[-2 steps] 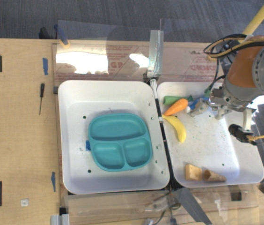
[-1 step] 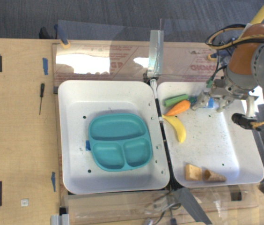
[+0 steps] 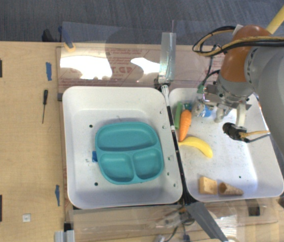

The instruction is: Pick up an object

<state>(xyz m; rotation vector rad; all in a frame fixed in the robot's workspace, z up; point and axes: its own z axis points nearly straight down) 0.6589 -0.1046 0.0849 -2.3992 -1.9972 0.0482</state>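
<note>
Clock directions are read in the camera view, with 12 o'clock at the far edge of each bin.

1. The tabletop [image 3: 16, 160] carries two white bins side by side.
2. The left bin [image 3: 74, 135] holds one teal divided plate [image 3: 128, 152], lying flat at the centre with its two smaller compartments toward 5 o'clock.
3. The right bin [image 3: 263, 185] holds the objects available for pick-up:
   - A green item [image 3: 178, 110] lies at 10 o'clock, against the left wall.
   - A carrot [image 3: 185, 124] lies just beside the green item, on its 3 o'clock side, with its tip toward 6 o'clock.
   - A banana [image 3: 197, 146] lies near the carrot tip, left of the bin centre.
   - A tan wedge [image 3: 207, 185] and a brown cone [image 3: 230, 189] lie close together at 6 o'clock, near the front wall.
4. The arm [image 3: 242, 59] enters from 3 o'clock. The gripper [image 3: 221, 116] stands over the 12 o'clock area of the right bin, near the carrot on its 3 o'clock side.
5. Jaw state: this view does not show whether the jaws are open or closed. No object is seen between them.
</note>
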